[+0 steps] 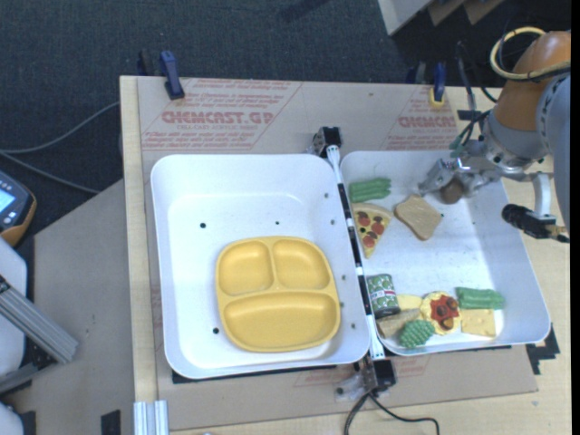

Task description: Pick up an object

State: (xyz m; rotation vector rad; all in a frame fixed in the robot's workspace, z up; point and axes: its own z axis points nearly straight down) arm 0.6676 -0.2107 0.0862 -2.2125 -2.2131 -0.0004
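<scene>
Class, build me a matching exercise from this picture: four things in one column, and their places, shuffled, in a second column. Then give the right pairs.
Things:
1. yellow divided plate
2. pizza slice
3. green can
4. slice of bread

Places:
A. right bin, beside the divider, near the front
B. left bin
C. right bin, just below the end effector
D. right bin, under the green leafy piece at the back

Pairs: 1-B, 2-D, 3-A, 4-C

Things on the table

A yellow plate [276, 294] is seen in the left bin [181, 198]; blue clamps [169, 71] are fixed to the table [272, 107].
</scene>
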